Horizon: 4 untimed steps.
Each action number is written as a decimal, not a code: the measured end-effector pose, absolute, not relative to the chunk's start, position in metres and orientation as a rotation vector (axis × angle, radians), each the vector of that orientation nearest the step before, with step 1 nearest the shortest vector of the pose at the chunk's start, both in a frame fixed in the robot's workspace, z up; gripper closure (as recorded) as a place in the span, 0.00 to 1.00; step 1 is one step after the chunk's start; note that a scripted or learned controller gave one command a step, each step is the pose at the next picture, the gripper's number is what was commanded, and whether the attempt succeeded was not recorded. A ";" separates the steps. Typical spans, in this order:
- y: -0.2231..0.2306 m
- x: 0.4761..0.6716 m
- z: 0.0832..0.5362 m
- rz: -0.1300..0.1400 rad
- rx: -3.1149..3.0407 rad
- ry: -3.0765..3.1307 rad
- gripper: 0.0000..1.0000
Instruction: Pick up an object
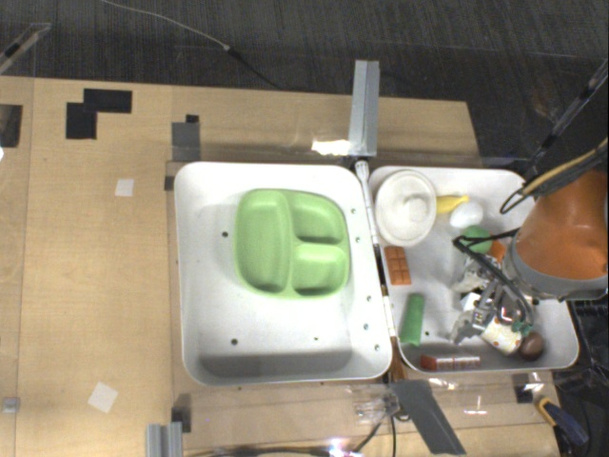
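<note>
Dark red marker-like stick [450, 361] lying nearest, along the front wall of the right bin [569, 350], long axis left to right. Just behind it, green cylinder [412, 319], upright in view, long axis running front to back, plain and smooth. To its right, jaws [479, 312] low among small clutter, cannot tell whether open or shut. Brown rounded piece [531, 347] beside them. Farther back, orange-brown waffle block [398, 266], then white bowl [406, 207] and yellow piece [452, 202] at the far wall. Left bin [205, 350] on the desk [86, 284], holding a green divided tray [290, 241].
</note>
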<state>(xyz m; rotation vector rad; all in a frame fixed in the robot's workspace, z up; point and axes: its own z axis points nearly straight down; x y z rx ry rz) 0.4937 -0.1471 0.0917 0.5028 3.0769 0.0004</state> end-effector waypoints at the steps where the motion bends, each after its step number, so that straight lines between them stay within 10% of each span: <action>1: -0.117 0.559 0.091 -0.003 0.222 3.112 0.00; 2: -0.183 0.595 0.125 0.018 -0.121 3.131 0.00; 4: -0.165 0.589 0.090 -0.005 0.038 3.125 0.00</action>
